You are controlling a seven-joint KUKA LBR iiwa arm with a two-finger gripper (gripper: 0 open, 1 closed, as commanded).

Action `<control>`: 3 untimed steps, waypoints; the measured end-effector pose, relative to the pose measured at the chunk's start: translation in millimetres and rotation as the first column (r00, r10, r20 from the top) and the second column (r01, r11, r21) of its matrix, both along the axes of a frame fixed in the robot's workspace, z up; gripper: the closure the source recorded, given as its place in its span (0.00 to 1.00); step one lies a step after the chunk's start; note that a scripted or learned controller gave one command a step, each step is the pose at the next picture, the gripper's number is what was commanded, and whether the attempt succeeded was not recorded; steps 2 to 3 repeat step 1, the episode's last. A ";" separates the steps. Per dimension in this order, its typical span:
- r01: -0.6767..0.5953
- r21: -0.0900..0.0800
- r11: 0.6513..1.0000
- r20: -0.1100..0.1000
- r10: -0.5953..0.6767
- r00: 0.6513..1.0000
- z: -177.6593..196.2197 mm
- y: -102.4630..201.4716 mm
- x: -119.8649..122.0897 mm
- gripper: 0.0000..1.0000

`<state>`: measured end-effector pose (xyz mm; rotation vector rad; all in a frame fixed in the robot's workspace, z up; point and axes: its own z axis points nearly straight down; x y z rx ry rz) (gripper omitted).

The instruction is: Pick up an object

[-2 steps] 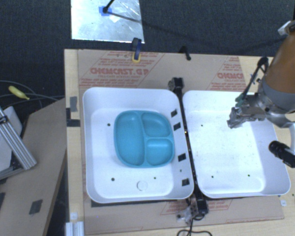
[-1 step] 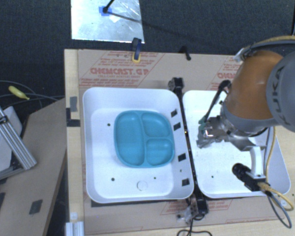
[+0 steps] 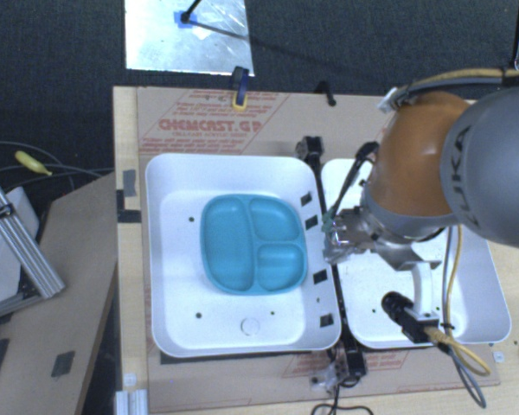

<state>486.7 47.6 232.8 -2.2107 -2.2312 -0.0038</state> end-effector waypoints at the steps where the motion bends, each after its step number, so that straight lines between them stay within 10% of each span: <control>1: -0.003 0.004 1.000 0.012 0.003 1.000 112.1 70.8 0.9 1.00; 3: -0.003 0.004 1.000 0.012 0.003 1.000 112.1 70.8 0.9 1.00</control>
